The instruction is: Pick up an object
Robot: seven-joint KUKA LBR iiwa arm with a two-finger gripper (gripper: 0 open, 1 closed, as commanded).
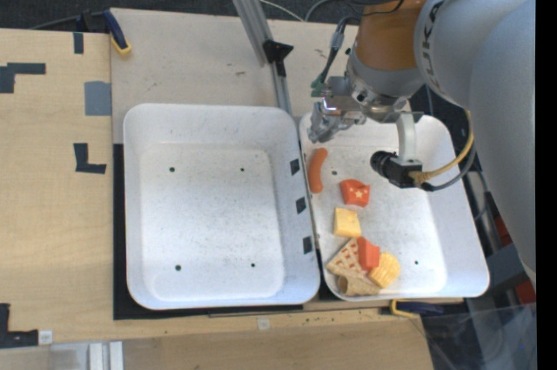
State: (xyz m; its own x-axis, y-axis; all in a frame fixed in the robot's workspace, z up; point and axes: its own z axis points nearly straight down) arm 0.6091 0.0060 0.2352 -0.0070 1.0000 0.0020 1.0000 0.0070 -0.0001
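Arm (452,20) comes in from the right, grey w/ orange band above the wrist; gripper (324,126) hangs over the far-left corner of the right bin (452,259), close to the divide between the two bins; can't tell if the hand is open or closed, view too dark and small there; nothing visibly gripped.

Task things all lie in the right bin, along its left side: orange sausage-shaped piece (317,169) just near-side of the gripper, lying roughly far-to-near beside the bin's left wall, apart from the gripper tip; red block (354,193) to its right and a bit nearer; pale yellow block (347,223) just near of the red one, close but whether touching can't tell.

At the near-left corner of that bin a small heap: tan waffle-like piece (346,261), a red-orange piece (369,254) on or against it, a yellow-orange piece (385,270) to the right, touching; another tan bit (356,285) at the near rim.

Left bin (209,203) sits just beside the right one, rims touching or nearly; black clips (300,205) along the shared edge.

Grey metal post (248,3) slants up from behind the bins; black cable part (396,168) hangs under the arm over the right bin's far half.
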